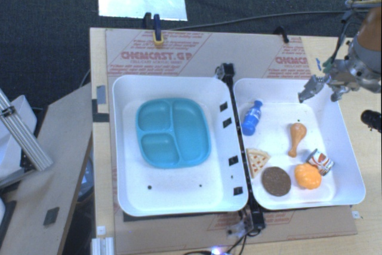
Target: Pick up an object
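Observation:
The right bin (343,128) holds a blue bottle (252,117), a chicken drumstick (296,138), a pizza slice (257,161), a brown round patty (276,181), an orange fruit (308,177) and a small red-and-white can (320,160). My gripper (322,88) hangs over the bin's far right corner, above and to the right of the drumstick. Its fingers (308,91) are spread apart with nothing between them.
The left bin (128,188) carries a blue divided plate (173,132). A black hinge strip (233,128) runs between the two bins. The arm (367,39) comes in at the upper right. A clamp (156,30) stands at the bench's far edge.

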Robot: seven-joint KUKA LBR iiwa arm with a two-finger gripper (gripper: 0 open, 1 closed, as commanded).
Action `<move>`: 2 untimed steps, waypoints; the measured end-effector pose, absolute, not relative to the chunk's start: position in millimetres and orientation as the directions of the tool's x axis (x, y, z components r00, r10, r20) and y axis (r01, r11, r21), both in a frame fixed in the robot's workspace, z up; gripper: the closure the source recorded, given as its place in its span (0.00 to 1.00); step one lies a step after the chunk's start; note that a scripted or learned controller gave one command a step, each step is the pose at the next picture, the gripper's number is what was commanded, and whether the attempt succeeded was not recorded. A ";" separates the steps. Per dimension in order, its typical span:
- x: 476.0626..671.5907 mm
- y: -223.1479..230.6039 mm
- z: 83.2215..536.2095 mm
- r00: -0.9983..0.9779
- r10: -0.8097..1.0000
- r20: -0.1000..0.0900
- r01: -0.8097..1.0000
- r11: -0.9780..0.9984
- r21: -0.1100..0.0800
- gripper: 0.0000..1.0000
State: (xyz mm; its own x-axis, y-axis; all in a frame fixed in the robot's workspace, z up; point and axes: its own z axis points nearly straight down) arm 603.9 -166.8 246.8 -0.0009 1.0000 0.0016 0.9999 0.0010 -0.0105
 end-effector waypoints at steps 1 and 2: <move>606.1 -166.4 254.5 -0.004 1.000 -0.001 1.000 0.004 0.002 0.00; 601.0 -158.9 197.2 -0.002 1.000 0.001 1.000 0.002 -0.001 0.00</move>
